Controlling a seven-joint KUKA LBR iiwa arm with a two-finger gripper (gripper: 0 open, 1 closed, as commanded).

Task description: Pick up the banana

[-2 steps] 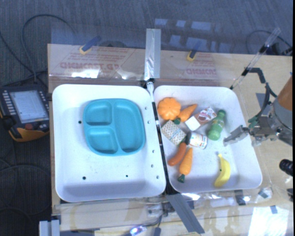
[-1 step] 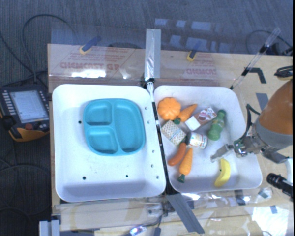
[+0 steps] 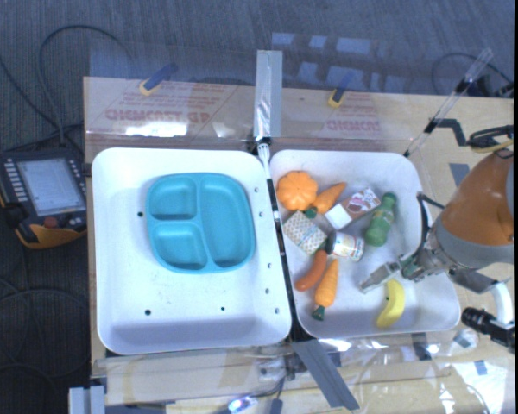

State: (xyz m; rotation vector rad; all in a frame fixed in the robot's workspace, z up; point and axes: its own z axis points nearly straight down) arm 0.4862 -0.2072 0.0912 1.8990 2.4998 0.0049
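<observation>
Two shallow white bins are shown side by side on the bench. The left bin (image 3: 121, 257) carries a blue compartment tray (image 3: 198, 222), set toward its centre. The right bin (image 3: 414, 179) carries the loose items. The banana (image 3: 392, 304) is seen near the right bin's front right corner, lying close to the front rim and roughly upright in the picture. The gripper (image 3: 382, 276) is positioned just above the banana's upper end, its grey fingers extended leftward from the arm (image 3: 479, 218) over the bin's right edge; whether the fingers are spread or pressed together cannot be told, and nothing is seen pinched between them. An orange pumpkin (image 3: 296, 191) lies near the right bin's back left corner, with a green bottle (image 3: 381, 221) toward the middle of the bin. Two carrots (image 3: 319, 280) are laid along the left edge toward the front. A small can (image 3: 346, 247) rests at the bin's centre.
</observation>
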